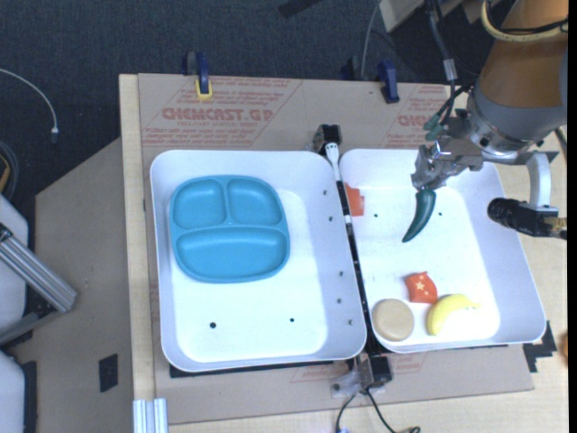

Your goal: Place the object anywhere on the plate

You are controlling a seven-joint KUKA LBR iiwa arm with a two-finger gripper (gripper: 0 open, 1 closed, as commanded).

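A blue three-part plate [230, 228] lies in the left bin [180, 332]. Over the right bin [505, 269], my gripper [434, 177] is shut on the top end of a dark green chili pepper [420, 216], which hangs down from the fingers with its tip pointing lower left, above the bin floor. The arm reaches in from the upper right.
The right bin also holds an orange piece [353, 201] against its left wall, a red piece [421, 287], a tan round disc [394, 319] and a yellow banana-like piece [451, 312] near the front. A black divider runs between the bins.
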